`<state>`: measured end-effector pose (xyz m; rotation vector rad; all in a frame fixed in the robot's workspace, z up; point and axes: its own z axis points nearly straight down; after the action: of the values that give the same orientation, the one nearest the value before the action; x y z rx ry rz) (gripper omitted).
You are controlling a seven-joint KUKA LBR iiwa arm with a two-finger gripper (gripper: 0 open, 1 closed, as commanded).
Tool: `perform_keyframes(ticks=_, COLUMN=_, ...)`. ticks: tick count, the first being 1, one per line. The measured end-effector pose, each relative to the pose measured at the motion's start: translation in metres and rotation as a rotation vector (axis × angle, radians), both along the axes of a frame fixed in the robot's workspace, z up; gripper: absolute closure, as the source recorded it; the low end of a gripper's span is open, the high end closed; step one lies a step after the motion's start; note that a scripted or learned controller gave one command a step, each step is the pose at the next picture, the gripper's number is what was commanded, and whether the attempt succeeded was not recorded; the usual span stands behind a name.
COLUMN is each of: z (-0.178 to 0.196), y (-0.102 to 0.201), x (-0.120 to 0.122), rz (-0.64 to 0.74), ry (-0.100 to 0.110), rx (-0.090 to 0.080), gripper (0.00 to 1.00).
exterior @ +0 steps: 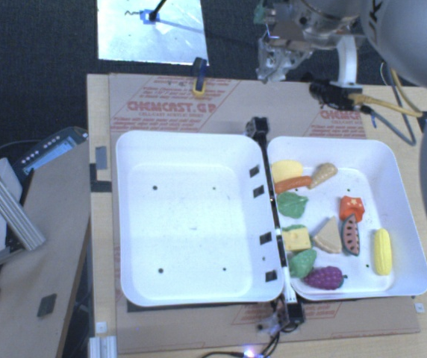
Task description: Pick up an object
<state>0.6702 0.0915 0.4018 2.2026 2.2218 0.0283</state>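
The right bin holds several toy foods: a yellow lemon-like piece, an orange carrot, a tan cone-shaped piece, a green leaf, a red-orange block, a watermelon slice, a yellow corn cob, a cheese cube, a tan wedge, a green piece and purple grapes. My gripper hangs high above the bench's far edge, well behind the bins, with nothing seen in it.
The left bin lies beside the right one, joined by a black clip strip. A yellow clamp sits on the cardboard at the back. Cables run at the back right. A grey device lies at left.
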Motion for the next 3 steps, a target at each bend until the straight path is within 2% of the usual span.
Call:
perform_keyframes(ticks=1, z=0.144, y=0.106, x=-0.003, rz=0.007, ry=0.003, rx=0.004, gripper=1.0)
perform_keyframes(ticks=2, z=0.133, y=0.035, x=-0.002, rz=-0.013, ry=0.021, rx=-0.005, gripper=1.0)
perform_keyframes(ticks=3, z=-0.006, y=0.073, x=-0.003, rz=-0.003, ry=0.034, rx=-0.005, gripper=1.0)
